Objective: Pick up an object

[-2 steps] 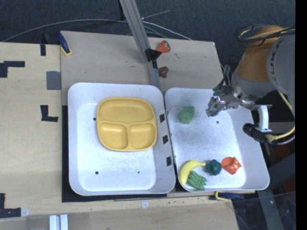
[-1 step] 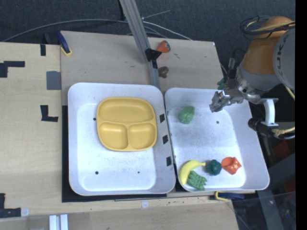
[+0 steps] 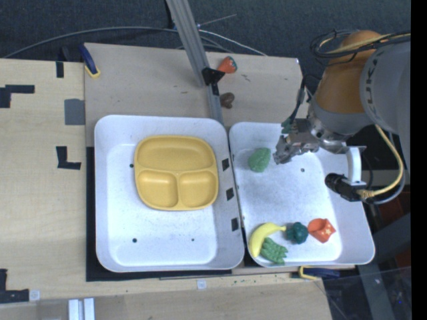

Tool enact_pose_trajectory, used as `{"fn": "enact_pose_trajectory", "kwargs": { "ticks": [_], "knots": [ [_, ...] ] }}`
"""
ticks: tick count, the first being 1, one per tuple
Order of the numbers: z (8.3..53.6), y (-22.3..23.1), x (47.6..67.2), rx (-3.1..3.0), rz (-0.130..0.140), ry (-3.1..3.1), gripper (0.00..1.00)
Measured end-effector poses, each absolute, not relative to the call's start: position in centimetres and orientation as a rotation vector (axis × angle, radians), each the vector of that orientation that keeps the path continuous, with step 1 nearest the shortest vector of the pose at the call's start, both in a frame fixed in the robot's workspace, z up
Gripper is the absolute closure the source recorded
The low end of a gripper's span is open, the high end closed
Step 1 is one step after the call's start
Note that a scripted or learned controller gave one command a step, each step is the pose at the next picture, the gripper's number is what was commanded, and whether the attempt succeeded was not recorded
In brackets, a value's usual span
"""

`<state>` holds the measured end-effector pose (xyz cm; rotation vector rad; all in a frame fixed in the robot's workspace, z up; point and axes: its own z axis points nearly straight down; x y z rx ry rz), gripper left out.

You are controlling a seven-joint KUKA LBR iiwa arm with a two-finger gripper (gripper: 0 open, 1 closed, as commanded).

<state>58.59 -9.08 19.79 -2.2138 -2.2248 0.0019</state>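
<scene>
an overhead, slanted view of a wooden counter [image 3: 153,85] that carries two shallow white bins side by side. the left bin [image 3: 113,245] holds a yellow divided tray [image 3: 177,172], lying flat in its upper half. the right bin [image 3: 353,242] holds several small toy foods. a pale green lumpy piece [image 3: 259,159] sits alone near the bin's upper left corner. along the bin's lower edge lies a cluster: a yellow banana [image 3: 261,233], a bright green leafy piece [image 3: 273,250] touching the banana, a dark green round piece [image 3: 297,233] just beside them, and an orange-red piece [image 3: 321,229] at the right end.

the grey arm with its orange band [image 3: 340,89] reaches in from the right. its end effector [image 3: 285,151] hangs low over the right bin, just to the right of the pale green lumpy piece. whether it touches that piece cannot be told, and whether its tips are apart or together cannot be told either, since the dark metal parts blur together. nothing can be seen held in it.

the pale green piece looks like the likeliest target, being nearest. the main risk is that the end effector sits off to one side of it, so closing from here could nudge the piece toward the bin's left wall rather than trap it. the piece looks rounded and light, so it may roll or squirt out of a poor pinch. the bin wall close by also leaves little room on that side.
</scene>
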Motion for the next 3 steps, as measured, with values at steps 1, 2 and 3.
{"fn": "enact_pose_trajectory", "kwargs": {
  "ticks": [1,2,3],
  "knots": [
    [19.5,-3.9,58.0,-2.212,0.001,-2.226,1.0],
    [20.9,1.2,57.5,-2.212,-0.002,-2.229,1.0],
    [20.7,6.4,55.2,-2.211,0.003,-2.227,1.0]
  ]
}}
